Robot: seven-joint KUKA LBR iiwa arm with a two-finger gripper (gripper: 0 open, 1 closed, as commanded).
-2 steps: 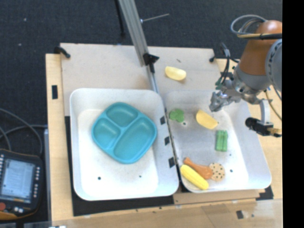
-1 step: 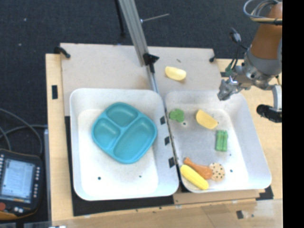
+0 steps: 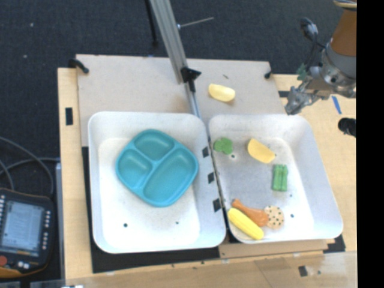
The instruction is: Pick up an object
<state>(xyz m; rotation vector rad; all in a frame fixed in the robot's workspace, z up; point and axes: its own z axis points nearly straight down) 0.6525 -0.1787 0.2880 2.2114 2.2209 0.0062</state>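
Observation:
My gripper [image 3: 294, 105] hangs at the far right, just beyond the back right corner of the right bin [image 3: 315, 161]. Nothing shows between its fingers. In the right bin lie a green round piece [image 3: 223, 146], a yellow wedge [image 3: 260, 151], a green block [image 3: 279, 177], an orange carrot-like piece [image 3: 249, 212], a yellow corn-like piece [image 3: 245, 224] and a speckled cookie [image 3: 274, 216]. A yellow piece [image 3: 221, 92] rests on the board behind the bins.
The left bin [image 3: 102, 161] holds a blue divided plate [image 3: 157, 167]. A slanted metal pole [image 3: 171, 38] rises from the gap between the bins at the back. A control pendant [image 3: 21, 227] sits at the lower left, off the bench.

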